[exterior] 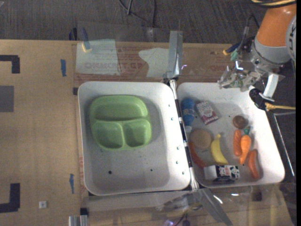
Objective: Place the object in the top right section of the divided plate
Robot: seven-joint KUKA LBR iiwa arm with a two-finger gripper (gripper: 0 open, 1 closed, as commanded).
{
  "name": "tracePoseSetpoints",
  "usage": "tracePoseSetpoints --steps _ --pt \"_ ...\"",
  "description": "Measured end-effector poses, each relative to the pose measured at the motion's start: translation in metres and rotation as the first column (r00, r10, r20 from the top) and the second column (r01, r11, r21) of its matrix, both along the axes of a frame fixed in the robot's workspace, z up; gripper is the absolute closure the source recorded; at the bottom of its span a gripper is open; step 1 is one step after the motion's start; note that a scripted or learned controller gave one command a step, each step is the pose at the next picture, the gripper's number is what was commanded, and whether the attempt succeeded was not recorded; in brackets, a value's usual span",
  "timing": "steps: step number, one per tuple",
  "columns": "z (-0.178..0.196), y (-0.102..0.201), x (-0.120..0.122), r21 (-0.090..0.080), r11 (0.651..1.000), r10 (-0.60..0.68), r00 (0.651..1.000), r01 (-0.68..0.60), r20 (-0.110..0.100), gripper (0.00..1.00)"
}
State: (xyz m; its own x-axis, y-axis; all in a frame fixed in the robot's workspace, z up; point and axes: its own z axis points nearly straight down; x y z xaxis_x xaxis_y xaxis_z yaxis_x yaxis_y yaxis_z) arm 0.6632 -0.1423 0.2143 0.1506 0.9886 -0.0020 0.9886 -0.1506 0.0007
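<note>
gripper [236, 79] seen over right bin's [275, 140] far edge, finger state cannot be told. carrot [245, 145], banana [217, 149] below it; plate [120, 121] far left.

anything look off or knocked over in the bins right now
Nothing stands out. The green divided plate lies flat in the left bin with nothing on it. The toy food sits loosely scattered in the right bin: banana, carrot, small milk carton on its side. Nothing has spilled over a rim.

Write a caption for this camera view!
Green plate waits in left bin; pincer hovers above right bin of toy food.
</note>
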Motion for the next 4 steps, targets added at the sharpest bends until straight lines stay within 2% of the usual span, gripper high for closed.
tracePoseSetpoints --steps 1,2,3,4 --pt "0.010 0.061 0.004 0.002 0.978 0.208 0.978 -0.208 0.000 1.00" --pt "-0.030 0.125 -0.008 0.003 0.998 0.067 0.998 -0.067 -0.003 1.00" --pt "-0.013 0.197 -0.079 0.003 1.000 0.001 1.000 -0.001 -0.003 1.00" --pt "0.000 0.233 -0.023 0.002 0.973 0.230 0.973 -0.230 0.001 1.00"
